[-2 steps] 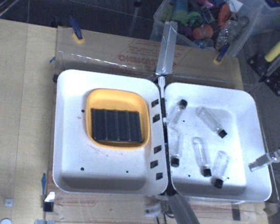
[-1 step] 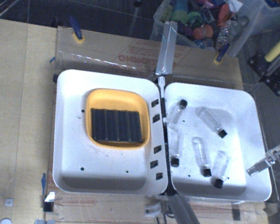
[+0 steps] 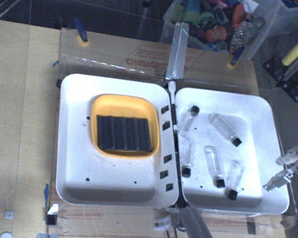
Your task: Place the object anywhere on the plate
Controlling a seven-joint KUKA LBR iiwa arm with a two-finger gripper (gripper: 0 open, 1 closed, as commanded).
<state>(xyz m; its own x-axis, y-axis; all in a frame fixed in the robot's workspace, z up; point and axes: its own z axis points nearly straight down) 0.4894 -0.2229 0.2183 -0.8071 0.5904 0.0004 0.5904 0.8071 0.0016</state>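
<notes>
Where vials (image 3: 226, 127) scatter the right bin (image 3: 260, 112) — yellow plate (image 3: 127, 105) leftward, end effector (image 3: 287, 172) at right rim, grip state unclear.

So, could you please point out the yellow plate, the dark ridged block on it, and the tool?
yellow plate (image 3: 102, 104): camera view, on its bare upper-left rim.
dark ridged block (image 3: 124, 133): camera view, at the middle of its top.
tool (image 3: 284, 173): camera view, at the right bin's right rim, between its fingertips.

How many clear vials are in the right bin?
5 in the right bin: one and another along the divider, one upper middle, two near the front.
</notes>
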